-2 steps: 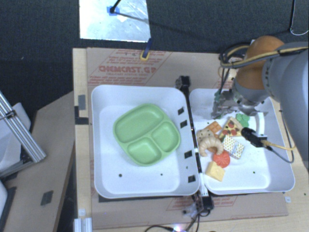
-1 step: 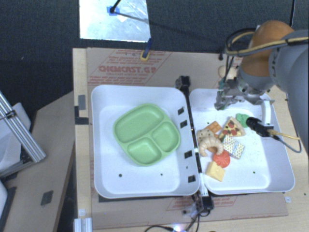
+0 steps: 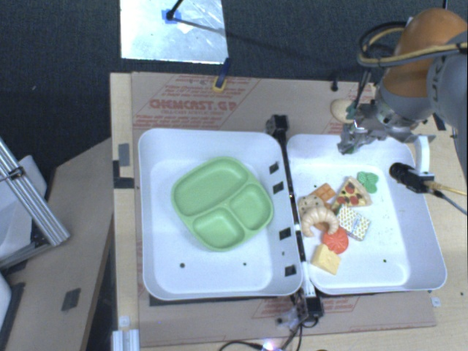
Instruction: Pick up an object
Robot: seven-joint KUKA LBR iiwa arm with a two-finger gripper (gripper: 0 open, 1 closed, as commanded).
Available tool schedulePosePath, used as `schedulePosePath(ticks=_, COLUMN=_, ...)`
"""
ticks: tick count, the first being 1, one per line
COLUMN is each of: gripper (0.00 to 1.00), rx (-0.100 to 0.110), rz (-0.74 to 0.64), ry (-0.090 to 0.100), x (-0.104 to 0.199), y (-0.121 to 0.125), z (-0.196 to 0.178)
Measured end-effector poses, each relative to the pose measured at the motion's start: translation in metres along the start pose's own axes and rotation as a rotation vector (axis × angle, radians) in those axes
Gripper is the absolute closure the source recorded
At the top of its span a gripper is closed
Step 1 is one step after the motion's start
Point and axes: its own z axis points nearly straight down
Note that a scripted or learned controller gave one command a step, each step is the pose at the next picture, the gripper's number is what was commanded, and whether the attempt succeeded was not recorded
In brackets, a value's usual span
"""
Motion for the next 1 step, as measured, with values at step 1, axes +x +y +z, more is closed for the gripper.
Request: schedulePosePath(ticks=1, gripper=1.0, rx=0.002, rz=-0.002, ry=0.001, x=0.0001, y=0.0015, z=-0.0316)
